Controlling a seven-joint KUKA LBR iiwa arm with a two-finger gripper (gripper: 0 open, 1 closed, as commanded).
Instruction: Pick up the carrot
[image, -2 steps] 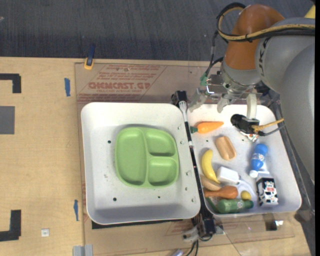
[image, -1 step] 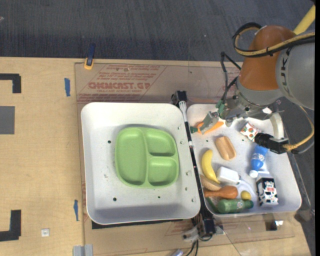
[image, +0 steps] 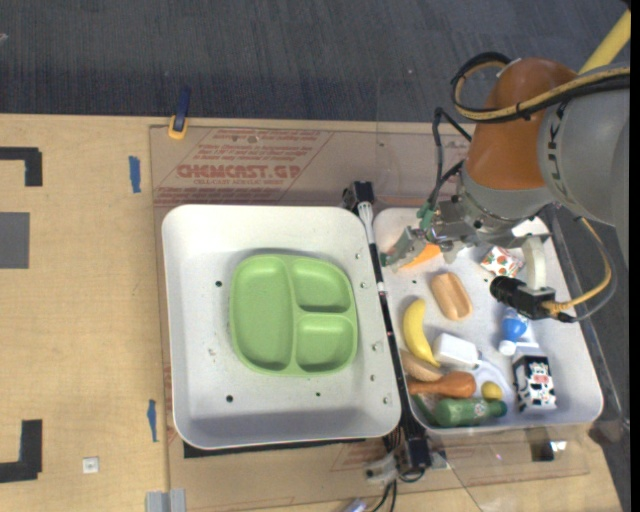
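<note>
The carrot (image: 427, 255) is a small orange piece at the upper left of the right bin (image: 575, 395). It shows between the grey fingers (image: 400, 247) of my gripper (image: 422, 246), which is shut on it, just beside the divider between the bins. The arm's orange band and grey wrist reach in from the upper right and hide the bin's back corner.
The right bin also holds a tan bun (image: 450, 297), a banana (image: 418, 335), a white block (image: 457, 350), a green cucumber (image: 460, 410), a blue bottle (image: 512, 328) and a black-and-white carton (image: 535, 383). A green divided plate (image: 295, 312) lies in the left bin (image: 190, 330).
</note>
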